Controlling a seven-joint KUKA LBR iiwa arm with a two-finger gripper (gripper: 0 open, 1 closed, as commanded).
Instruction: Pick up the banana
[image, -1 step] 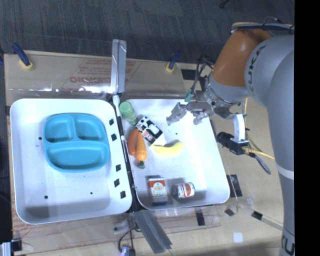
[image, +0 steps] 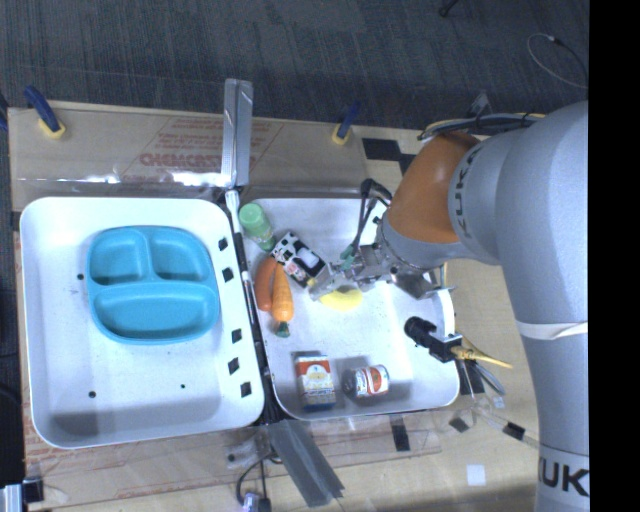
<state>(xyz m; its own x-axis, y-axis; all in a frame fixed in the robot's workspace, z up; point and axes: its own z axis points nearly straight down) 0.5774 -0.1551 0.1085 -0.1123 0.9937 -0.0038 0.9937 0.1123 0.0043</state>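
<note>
Currently I see the banana (image: 343, 298) lying near the middle of the right bin (image: 382, 325), a small yellow shape flat on the white floor. The gripper (image: 341, 282) sits right at the banana's 12 o'clock edge, so close that the two overlap in my view. I cannot tell how far the gripper is open, and I cannot tell whether it has hold of the banana or is only poised over it.

The arm (image: 520, 200) comes in from 3 o'clock, with its orange band (image: 430, 190) at about 2 o'clock from the banana.

Around the banana in the same bin:
- A carrot (image: 274, 290) lies at 9 o'clock, near the bin's left wall, running roughly from 12 to 6.
- A black-and-white toy (image: 297, 258) lies at 10 o'clock, between the carrot's top end and the gripper.
- A green bottle (image: 255, 224) lies further out at 10 o'clock, in the bin's upper left corner.
- A small box (image: 315, 380) with an orange and white face stands at 7 o'clock, near the lower wall.
- A can (image: 367, 381) lies on its side just beside the box, at about 5 o'clock from the banana.

The left bin (image: 40, 300), off at 9 o'clock, holds a blue divided plate (image: 155, 285) in its upper half, well apart from the banana.
</note>
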